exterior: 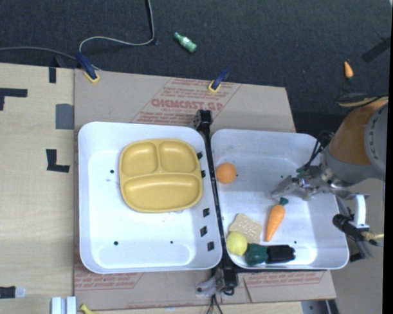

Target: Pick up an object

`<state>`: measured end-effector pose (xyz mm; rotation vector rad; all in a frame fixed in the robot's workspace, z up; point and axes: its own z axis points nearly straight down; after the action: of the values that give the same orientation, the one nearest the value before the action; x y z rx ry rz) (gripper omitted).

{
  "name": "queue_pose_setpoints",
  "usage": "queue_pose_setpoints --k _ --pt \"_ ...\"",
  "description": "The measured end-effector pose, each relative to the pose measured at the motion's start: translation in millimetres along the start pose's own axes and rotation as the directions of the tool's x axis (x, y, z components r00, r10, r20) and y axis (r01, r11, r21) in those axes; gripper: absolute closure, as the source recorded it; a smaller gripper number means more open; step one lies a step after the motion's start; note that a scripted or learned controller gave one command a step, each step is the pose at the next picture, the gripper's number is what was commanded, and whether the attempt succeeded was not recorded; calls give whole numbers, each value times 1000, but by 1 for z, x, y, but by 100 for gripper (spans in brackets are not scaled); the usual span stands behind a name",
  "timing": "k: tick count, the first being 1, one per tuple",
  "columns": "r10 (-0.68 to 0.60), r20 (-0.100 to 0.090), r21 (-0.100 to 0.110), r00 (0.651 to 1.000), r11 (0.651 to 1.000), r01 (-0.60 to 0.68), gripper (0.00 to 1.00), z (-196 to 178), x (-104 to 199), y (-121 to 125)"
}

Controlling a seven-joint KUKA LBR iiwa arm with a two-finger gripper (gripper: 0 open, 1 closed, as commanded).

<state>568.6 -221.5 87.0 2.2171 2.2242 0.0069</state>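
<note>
Gripper (pixel 297 186) above right bin (pixel 261 148) — near carrot (pixel 275 221).

Grey arm (pixel 361 146) reaching in from the right, wrist bent low, pincer (pixel 287 188) pointing left

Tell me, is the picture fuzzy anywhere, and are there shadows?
Camera view: the gripper looks soft and smeared, while the toy carrot and yellow divided tray are fairly crisp; the light is even, with faint shadows beside the orange ball and no strong glare on the bins.
</note>
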Motion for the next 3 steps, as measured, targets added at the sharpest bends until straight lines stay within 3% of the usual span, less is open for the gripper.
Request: queue_pose_setpoints --k 1,2,3 --pt "1 4 -3 1000 1000 -1 0 0 49 22" --pt "4 5 1 1000 1000 -4 0 1 70 -70" --pt "5 7 -2 1000 1000 -5 100 -9 69 -69"
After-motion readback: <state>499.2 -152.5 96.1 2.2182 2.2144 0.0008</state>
